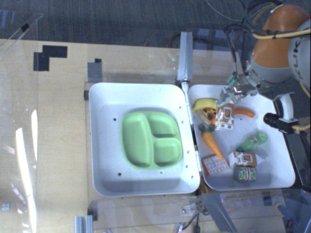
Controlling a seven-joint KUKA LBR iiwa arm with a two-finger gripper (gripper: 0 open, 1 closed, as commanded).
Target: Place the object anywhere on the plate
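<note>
Left bin [99, 144]: green plate [151, 139] seated dead centre, three compartments, nothing seen on it. Right bin [286, 171]: banana [204, 104] at 10 o'clock, small carton [224, 118] just beside it, carrot [212, 143] near middle, flat snack packet [215, 164] at 7, second carton [243, 158] and can [245, 174] at 6, green bottle [254, 141] at 3, sausage [242, 112] at 1. Pincer [232, 92] hung over bin's 12 o'clock edge, near banana; spread of pincer can't be told, nothing seen gripped.

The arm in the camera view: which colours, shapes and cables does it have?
The arm has a rounded orange band over a grey body, with black cables looping above it and a yellow one across the orange. Its gripper is small, grey and metallic.
</note>
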